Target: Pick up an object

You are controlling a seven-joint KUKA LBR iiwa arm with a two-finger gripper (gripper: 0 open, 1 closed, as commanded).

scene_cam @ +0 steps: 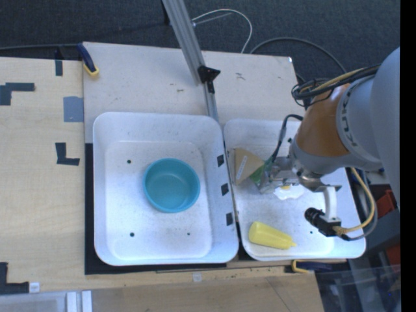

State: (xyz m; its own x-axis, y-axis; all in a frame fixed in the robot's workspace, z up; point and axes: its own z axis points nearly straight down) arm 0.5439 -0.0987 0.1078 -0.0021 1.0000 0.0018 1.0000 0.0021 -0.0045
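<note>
Brown box [244, 165] lies in the right bin [296, 253] just left of the gripper [268, 179], touching it; whether the jaws grip cannot be told.

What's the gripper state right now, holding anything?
Gripper: down in the right bin beside the brown carton; open or closed cannot be told, no held object visible.

Metal pole [187, 34], yellow clamp [89, 62], cables [229, 15]
</note>
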